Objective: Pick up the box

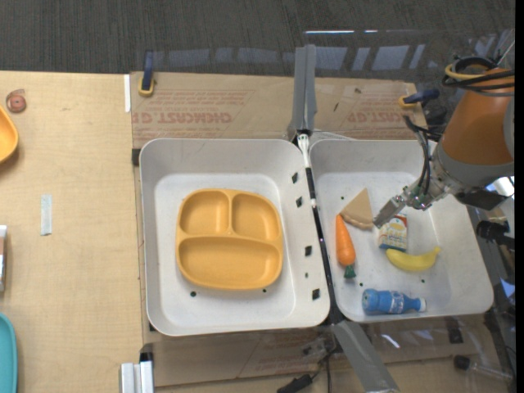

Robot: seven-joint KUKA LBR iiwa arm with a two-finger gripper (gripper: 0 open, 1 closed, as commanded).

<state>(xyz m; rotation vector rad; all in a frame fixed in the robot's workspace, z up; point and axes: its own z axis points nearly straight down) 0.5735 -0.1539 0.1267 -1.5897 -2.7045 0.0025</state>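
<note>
The box (394,234), a small carton with a printed front, is seen lying in the right bin (458,301), a little right of that bin's middle, in the right half of the frame. The jaws (390,211) are found just above and slightly left of it in the picture, their grey tip slanting down toward the lower left and ending at the box's upper left corner; whether the tip touches the box cannot be told, and whether the jaws are apart or together cannot be told either. No part of the box is seen between them. Just below the box a yellow banana (413,258) is laid, its upper edge touching or nearly touching the carton. To the left of the jaws a tan wedge-shaped piece (358,210) is placed, and below that an orange carrot (345,242) is set upright in the picture, its green end pointing down. Near the lower edge of the same bin a blue bottle (391,302) is laid on its side. The arm (479,133), grey with an orange band, is seen entering from the upper right of the frame. In the left bin (155,285), an orange divided plate (230,239) is held at the middle. Both bins are carried on the counter (74,301), whose pale wooden surface fills the left of the frame.
</note>
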